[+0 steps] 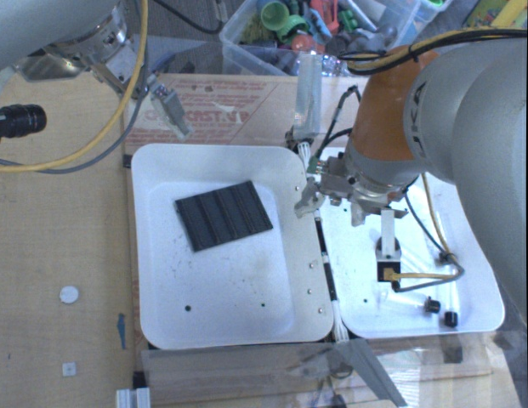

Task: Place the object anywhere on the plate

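A dark grey ribbed plate (224, 214) lies flat in the left white bin (161, 313), in its upper middle, turned slightly. The gripper (359, 204) hangs under the orange-banded wrist over the upper left part of the right white bin (476, 253), close to the wall between the two bins and to the right of the plate. Two small black objects (431, 304) (451, 318) lie near the front right corner of the right bin, apart from the gripper. I see nothing held in the gripper.
A clear tub of colourful toys (332, 11) stands behind the bins. A cardboard sheet (221, 109) lies at the back of the left bin. The grey arm covers much of the right bin. Small specks dot the left bin's floor.
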You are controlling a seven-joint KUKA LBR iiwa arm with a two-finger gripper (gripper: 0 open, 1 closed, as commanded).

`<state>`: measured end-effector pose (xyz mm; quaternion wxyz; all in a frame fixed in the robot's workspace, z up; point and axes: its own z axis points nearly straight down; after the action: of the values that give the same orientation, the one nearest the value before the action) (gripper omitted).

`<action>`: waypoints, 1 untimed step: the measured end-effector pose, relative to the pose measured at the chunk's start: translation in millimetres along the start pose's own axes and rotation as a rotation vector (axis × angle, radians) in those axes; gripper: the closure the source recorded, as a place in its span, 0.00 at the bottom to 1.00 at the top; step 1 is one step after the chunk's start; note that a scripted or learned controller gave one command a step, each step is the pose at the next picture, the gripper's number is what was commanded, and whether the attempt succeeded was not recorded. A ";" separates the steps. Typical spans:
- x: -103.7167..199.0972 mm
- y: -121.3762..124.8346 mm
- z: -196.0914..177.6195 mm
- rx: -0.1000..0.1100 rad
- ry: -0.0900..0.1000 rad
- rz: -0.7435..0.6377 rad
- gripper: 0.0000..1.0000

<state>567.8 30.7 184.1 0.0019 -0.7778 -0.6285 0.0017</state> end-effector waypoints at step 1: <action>38.3 -21.6 54.7 -0.028 -0.002 0.298 0.00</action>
<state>554.5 72.7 129.5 -0.0098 -0.8624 -0.5061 -0.0058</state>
